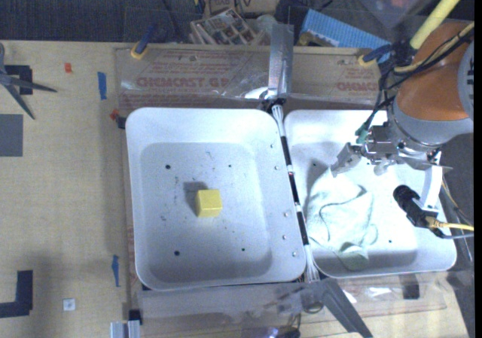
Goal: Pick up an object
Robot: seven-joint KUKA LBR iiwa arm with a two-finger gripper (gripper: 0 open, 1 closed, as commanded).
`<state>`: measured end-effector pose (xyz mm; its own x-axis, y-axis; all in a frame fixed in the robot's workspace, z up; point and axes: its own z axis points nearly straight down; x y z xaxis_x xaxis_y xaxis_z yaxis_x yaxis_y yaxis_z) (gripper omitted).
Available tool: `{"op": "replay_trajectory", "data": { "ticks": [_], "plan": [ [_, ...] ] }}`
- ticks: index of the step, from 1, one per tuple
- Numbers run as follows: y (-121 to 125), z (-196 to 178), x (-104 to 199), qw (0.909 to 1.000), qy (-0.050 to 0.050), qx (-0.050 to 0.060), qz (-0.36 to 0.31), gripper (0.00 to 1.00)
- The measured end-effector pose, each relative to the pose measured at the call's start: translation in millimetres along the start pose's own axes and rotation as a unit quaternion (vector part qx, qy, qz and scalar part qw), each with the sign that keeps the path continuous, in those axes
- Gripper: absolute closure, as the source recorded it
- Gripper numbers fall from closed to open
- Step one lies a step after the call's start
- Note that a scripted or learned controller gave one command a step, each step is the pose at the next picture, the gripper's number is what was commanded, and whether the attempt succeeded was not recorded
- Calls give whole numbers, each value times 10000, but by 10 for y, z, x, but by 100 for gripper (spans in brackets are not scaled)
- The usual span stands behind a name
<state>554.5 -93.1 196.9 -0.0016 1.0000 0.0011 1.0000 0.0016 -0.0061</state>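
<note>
- Looking down at the desk (60,201) from the overhead cam: two shallow white bins side by side, and the arm (433,95) comes in from the right with its orange band showing.
- The yellow block (209,202) is sitting in the left bin (151,133), roughly in the middle of the floor, a bit toward the near side. It's resting flat and has nothing touching it.
- The pincer (340,165) is over the right bin (316,129), near that bin's left wall and toward the far half. So the block is well apart from it, off to the pincer's left and across the divider between the two bins.
- I honestly can't tell from this angle whether the pincer is spread or closed. The tip is a small greyish blob against the white bin, and I can't make out anything between it.
- Also in the right bin: a pale, thin looped cord or strap (348,212) lying on the floor just below the pincer, and a small pale greenish object (354,256) close to the near wall. I can't say if the cord touches the pincer.
- A black cylindrical part (410,205) hangs off the wrist over the right side of that bin.
</note>
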Motion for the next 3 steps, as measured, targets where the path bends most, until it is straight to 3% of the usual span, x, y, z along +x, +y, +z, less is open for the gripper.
{"op": "replay_trajectory", "data": {
  "ticks": [1,2,3],
  "plan": [
    [-201,-869,33,9955,-13,-29,-950,0],
    [-179,-947,20,9956,-20,-32,-940,100],
    [135,-1047,-420,9961,-18,-30,-884,100]
  ]
}}
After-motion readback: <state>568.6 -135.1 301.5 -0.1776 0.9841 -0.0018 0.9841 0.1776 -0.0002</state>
